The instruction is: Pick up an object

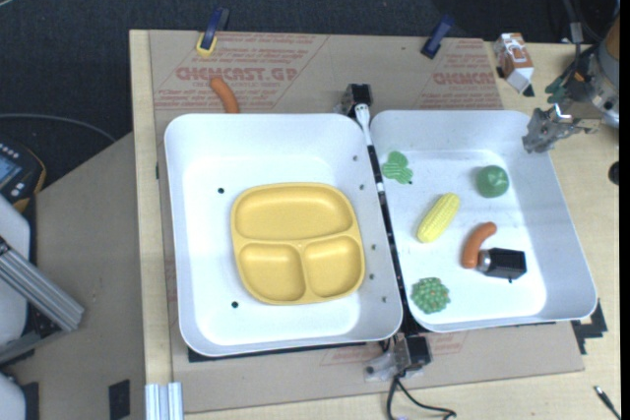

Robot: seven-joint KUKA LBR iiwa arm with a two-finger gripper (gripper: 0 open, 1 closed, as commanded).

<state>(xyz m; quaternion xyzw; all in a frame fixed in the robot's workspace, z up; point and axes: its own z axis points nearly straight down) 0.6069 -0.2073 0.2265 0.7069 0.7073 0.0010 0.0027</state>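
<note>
I see the gripper [544, 128] hovering at the far right rim of the right bin [561, 241], and I cannot tell how its fingers stand. In that bin lie a corn cob [438, 216], a green ball [491, 180], a sausage [477, 244] touching a black block [504, 263], and two green leafy pieces. The left bin [197, 211] holds a yellow divided tray [295, 241].

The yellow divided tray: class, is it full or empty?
Empty. The yellow divided tray in the left bin shows three bare compartments.
</note>
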